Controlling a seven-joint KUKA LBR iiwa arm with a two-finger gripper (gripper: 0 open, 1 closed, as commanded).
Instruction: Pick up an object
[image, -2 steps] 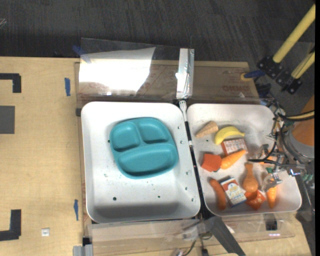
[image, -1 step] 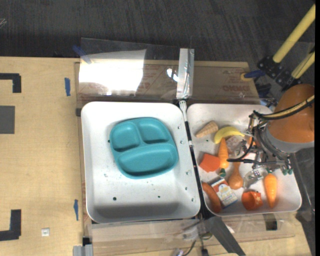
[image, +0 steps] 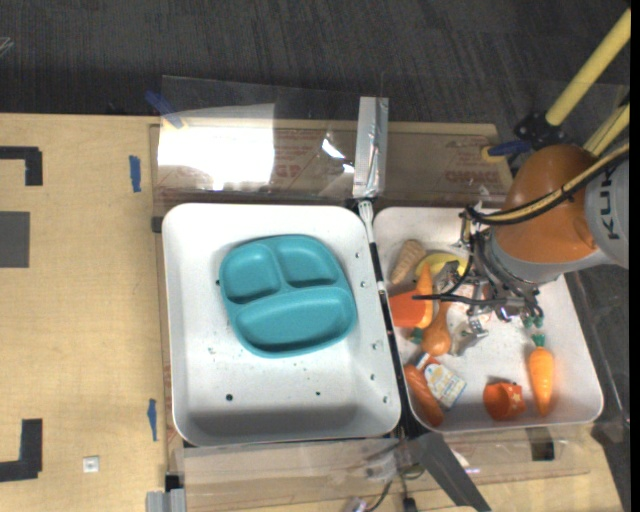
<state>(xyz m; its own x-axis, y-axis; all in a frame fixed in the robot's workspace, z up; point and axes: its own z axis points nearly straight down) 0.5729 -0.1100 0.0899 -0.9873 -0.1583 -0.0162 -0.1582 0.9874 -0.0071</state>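
Observation:
My gripper (image: 478, 322) hangs low in the right bin (image: 580, 340), below the orange wrist band, among cables. Its metal fingertips sit just right of an orange piece (image: 411, 308) and a small orange lump (image: 436, 342). Whether anything is between the fingers is hidden by the wrist. A carrot (image: 541, 377) lies at the bin's right side and a red tomato-like piece (image: 503, 399) near the front. A beige bread-like piece (image: 406, 260) and a yellow banana-like piece (image: 440, 266) lie at the back left. A small white packet (image: 444, 382) lies at the front left.
The left bin (image: 200, 380) holds a teal divided plate (image: 288, 293). A red-orange piece (image: 421, 396) lies against the right bin's left wall. A clear plastic sheet and a silver taped divider (image: 370, 145) stand behind the bins. Wooden bench extends to the left.

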